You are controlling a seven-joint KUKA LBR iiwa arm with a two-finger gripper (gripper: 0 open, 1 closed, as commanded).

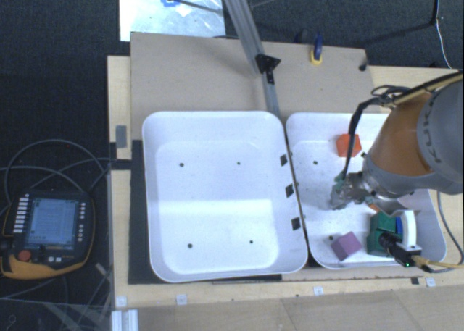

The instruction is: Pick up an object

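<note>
Metal two-finger claw (342, 195) sits low over the floor of the right shallow white plastic bin (313, 150); grip state can't be told. Small purple block (346, 245) lies just below the claw, apart. Orange block (347, 144) above it, green-white object (391, 233) to its lower right.

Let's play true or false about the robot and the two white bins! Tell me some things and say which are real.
1. The small purple block lies in the right white bin. True.
2. The orange block lies in the left white bin. False: it lies in the right bin.
3. The pincer is over the right bin. True.
4. The green object sits at the far end of the right bin. False: it sits at the near end, beside the purple block.
</note>
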